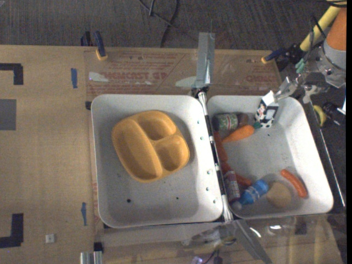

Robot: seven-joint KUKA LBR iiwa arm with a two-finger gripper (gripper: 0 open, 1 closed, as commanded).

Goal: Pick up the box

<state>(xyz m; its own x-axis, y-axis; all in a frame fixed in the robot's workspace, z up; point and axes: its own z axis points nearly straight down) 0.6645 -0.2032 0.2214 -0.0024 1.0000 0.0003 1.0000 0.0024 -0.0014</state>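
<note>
Fingers (286, 88) pinch the top of the box (267, 112), a small white carton with dark print, hanging tilted over the far edge of the right bin (308, 164). Gripper (281, 91) comes in from the far right. Just left of the box: a can (228, 121) and a carrot (239, 134). Near side of that bin: bottle (254, 192), potato (279, 195), sausage (294, 182). Left bin (110, 202) has a yellow divided plate (149, 144).
</note>
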